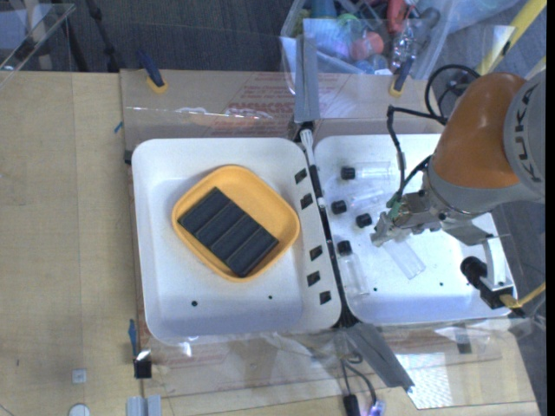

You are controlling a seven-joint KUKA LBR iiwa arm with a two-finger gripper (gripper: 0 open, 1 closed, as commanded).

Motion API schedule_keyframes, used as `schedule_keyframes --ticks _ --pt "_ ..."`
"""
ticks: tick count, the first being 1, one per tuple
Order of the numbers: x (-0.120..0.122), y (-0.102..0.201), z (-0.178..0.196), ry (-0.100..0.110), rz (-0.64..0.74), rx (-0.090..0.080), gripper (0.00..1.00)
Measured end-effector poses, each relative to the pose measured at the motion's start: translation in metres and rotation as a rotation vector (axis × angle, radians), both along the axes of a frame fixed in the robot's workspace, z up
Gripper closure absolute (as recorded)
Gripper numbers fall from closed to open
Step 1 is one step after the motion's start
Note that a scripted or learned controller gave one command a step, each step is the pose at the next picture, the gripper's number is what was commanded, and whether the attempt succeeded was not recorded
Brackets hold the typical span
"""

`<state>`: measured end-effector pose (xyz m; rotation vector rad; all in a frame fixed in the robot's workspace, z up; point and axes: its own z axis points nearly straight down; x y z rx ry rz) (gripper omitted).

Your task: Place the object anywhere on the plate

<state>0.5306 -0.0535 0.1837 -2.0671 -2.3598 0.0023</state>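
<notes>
Wood bench (61, 232), 2 white bins (156, 302); gripper (386, 230) over rt bin.

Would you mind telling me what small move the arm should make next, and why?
Probably lower the gripper onto one of the clear black-capped vials in the right bin and try a grasp. The gripper sits over that bin with nothing visibly held, while the yellow plate in the left bin carries just a dark ribbed block.

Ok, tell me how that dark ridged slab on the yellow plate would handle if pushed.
The dark ridged slab lies flat and low, so it probably slides rather than rolls or tips. It keeps its shape across the yellow plate, suggesting stiffness. The plate's raised rim would likely stop it.
</notes>
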Motion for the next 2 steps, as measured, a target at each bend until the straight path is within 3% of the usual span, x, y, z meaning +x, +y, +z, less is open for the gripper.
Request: schedule_keyframes --ticks 1,2 --pt "0.02 0.015 0.0 -0.006 0.065 -0.002 1.0" --pt "0.022 0.043 0.0 -0.006 0.131 -0.002 1.0"
